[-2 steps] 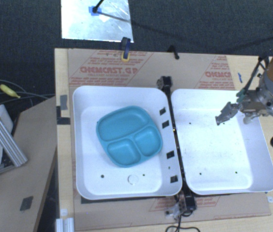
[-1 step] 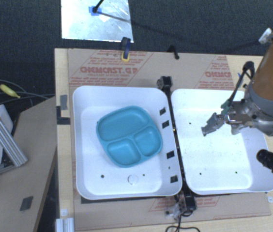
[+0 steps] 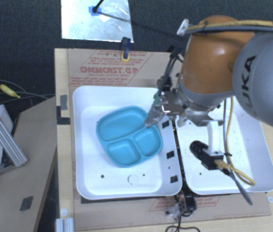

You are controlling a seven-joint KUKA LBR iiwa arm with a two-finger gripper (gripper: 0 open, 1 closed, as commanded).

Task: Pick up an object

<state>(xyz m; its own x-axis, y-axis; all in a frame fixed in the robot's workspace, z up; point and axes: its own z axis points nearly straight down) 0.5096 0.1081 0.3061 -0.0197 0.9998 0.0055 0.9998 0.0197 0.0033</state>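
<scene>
One blue divided plate lies in the left bin. Arm reaches over from the right; jaws at the plate's right rim, state cannot be told.

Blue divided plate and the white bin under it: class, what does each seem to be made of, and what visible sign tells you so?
Blue divided plate: probably moulded plastic, with one even colour, rounded compartment ridges and a soft sheen.
White bin: likely thin formed plastic, smooth and slightly glossy, with rounded corners and a raised rim; painted metal cannot be ruled out.
</scene>
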